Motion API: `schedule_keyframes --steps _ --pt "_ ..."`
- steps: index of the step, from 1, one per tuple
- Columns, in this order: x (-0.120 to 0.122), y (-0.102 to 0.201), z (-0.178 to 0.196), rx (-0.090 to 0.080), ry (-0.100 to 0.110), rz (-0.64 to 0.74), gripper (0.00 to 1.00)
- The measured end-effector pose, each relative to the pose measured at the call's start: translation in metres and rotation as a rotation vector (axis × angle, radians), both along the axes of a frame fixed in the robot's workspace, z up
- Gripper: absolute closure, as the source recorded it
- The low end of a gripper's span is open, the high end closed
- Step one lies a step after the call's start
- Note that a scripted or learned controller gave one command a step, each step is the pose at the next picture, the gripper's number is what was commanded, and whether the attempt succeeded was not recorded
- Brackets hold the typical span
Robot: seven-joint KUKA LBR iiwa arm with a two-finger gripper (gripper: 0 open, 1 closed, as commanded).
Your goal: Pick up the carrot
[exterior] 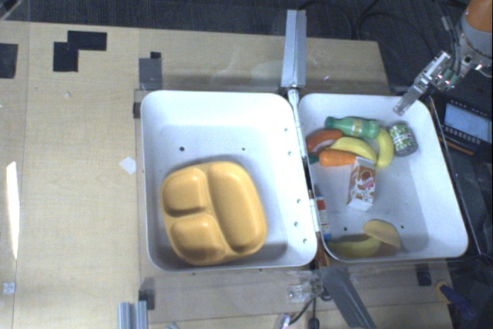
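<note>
The carrot [337,159], a short orange piece, lies in the right bin [431,204] near its left wall, just below a yellow banana [360,148] and a red-orange item [322,139]. My gripper [404,104] hangs over the bin's far right corner, well up and to the right of the carrot, and nothing shows in its grasp.
Around the carrot lie a green bottle [353,125], a small can [402,139], a juice carton [361,182], and a second yellow fruit [356,246] with a brown round piece [384,231] at the front. The left bin [216,119] holds a yellow divided plate [214,209].
</note>
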State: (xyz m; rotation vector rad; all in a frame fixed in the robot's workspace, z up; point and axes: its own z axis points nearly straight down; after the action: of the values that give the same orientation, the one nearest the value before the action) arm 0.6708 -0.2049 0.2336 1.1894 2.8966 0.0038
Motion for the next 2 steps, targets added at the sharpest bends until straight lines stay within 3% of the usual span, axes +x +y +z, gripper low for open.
schedule_keyframes --steps 1,2 --pt "-0.005 0.019 -0.003 0.001 0.001 -0.038 0.0" --pt "-0.016 0.019 0.032 -0.003 -0.001 0.296 0.0"
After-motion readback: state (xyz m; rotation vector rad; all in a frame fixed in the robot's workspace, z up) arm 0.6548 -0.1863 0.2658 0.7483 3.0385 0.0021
